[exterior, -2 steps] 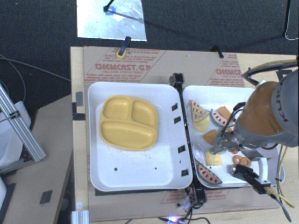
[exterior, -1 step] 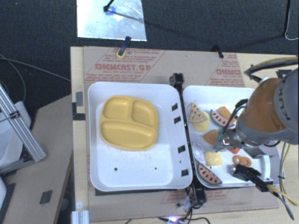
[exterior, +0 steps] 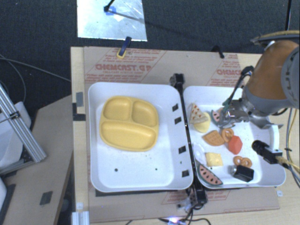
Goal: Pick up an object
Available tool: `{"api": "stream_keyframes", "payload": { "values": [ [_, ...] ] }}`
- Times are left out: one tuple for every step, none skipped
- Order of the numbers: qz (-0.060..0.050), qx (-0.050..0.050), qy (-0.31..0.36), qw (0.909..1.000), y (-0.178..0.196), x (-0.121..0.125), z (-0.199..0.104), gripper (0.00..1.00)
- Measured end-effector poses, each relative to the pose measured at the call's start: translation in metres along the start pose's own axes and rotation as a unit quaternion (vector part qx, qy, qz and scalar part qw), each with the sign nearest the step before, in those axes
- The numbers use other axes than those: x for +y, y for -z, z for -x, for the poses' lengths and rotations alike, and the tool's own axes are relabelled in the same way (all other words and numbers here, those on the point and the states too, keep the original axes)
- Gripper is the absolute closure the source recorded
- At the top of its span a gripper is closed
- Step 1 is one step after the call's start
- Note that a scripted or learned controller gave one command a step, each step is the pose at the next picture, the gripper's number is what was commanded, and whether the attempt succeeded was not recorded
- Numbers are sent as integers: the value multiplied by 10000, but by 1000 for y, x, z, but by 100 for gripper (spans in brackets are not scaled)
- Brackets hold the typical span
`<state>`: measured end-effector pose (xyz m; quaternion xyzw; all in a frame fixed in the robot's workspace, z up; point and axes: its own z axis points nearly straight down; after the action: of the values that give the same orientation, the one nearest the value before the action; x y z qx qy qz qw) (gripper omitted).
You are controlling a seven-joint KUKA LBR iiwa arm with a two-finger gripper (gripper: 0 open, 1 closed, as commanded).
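Looking down from the fixed camera, the left bin (exterior: 136,172) holds a yellow divided plate (exterior: 129,123), while the right bin (exterior: 274,175) is scattered with small toy food. The gripper (exterior: 226,118) is low in the right bin, near its upper middle, among the pieces. Just beside it lie a watermelon slice (exterior: 216,116), a small orange ring (exterior: 228,134) and a flat orange cracker (exterior: 214,138); a red strawberry-like piece (exterior: 235,145) sits a little further down. Any of these looks light, hard plastic, smooth enough to slip, not fragile. The strawberry piece seems the easiest to pinch across its sides; the flat cracker would be awkward, lying low against the floor. As for the fingers, I cannot tell how wide they stand from here, nor whether anything sits between them, since the wrist and shadow muddle that spot
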<state>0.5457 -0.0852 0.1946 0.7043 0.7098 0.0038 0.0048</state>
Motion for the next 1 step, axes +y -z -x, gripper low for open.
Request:
{"api": "stream_keyframes", "payload": {
  "values": [
    [-65,19,1,10000,-10,-27,-45,100]
  ]
}}
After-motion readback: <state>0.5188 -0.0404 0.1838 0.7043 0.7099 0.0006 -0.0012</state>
